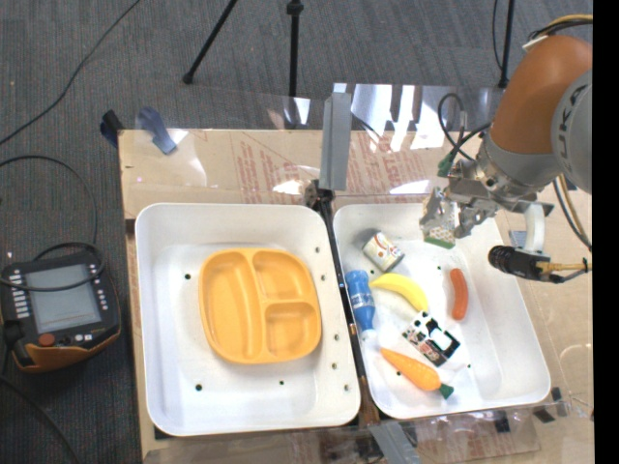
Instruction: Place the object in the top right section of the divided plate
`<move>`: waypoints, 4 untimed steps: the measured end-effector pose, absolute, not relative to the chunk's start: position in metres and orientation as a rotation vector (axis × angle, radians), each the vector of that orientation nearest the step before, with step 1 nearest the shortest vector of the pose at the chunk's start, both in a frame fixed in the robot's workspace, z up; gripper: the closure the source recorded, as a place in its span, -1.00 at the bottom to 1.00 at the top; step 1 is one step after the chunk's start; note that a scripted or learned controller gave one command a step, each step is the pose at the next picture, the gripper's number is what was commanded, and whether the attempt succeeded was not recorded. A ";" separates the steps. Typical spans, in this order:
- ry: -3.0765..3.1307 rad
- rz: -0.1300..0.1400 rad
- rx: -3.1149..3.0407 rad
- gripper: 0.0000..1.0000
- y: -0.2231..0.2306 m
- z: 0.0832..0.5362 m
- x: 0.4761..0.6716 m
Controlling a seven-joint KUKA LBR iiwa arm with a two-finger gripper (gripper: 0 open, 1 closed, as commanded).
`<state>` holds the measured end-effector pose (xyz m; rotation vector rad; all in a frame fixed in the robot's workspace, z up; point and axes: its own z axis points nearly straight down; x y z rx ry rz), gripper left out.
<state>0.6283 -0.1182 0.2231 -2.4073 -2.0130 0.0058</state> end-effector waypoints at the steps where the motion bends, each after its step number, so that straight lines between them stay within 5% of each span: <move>1: -2.084 0.006 -2.344 1.00 -0.039 0.203 0.585; 2: -2.259 0.008 -2.175 1.00 0.026 0.185 0.525; 4: -2.192 0.010 -2.244 1.00 0.145 0.228 0.500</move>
